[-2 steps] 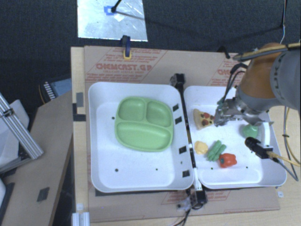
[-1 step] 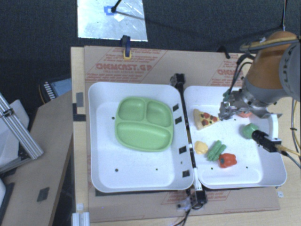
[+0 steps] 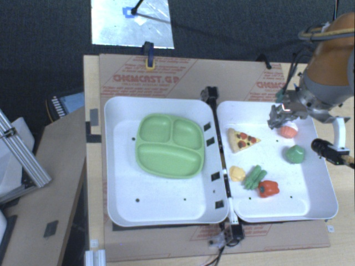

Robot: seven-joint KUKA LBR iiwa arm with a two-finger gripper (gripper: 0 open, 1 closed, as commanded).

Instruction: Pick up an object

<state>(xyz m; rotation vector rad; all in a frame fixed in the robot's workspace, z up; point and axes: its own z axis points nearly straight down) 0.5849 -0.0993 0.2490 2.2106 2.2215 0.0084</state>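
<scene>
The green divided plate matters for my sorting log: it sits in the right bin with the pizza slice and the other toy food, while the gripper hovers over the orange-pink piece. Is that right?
Not quite. The camera view shows the green divided plate alone in the left bin. The pizza slice and other toy food lie in the right bin, where the gripper is just above the orange-pink piece.
</scene>
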